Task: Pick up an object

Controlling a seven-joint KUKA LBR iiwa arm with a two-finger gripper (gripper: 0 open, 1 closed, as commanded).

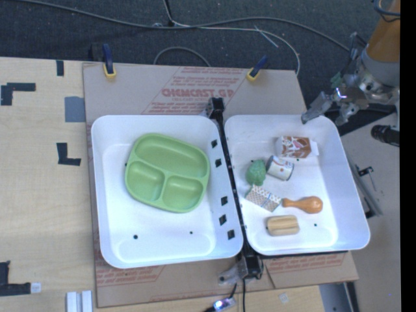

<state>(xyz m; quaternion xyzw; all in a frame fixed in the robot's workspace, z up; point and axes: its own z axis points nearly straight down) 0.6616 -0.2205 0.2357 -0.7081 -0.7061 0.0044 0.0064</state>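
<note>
Presently, the claw (316, 111) is seen above the right bin's (344, 174) far rim, at its upper right corner; whether it is apart or together cannot be told. Nothing is seen between it. Clustered mid-bin are a green knobbly lump (256, 172), a small cup (281, 168), a crinkled packet (296, 147), a patterned card (262, 199), an orange gourd (303, 204) and a tan block (282, 225). Bare floor is left along the bin's walls. A smooth green tray (168, 173) is lying in the left bin (110, 194).
</note>
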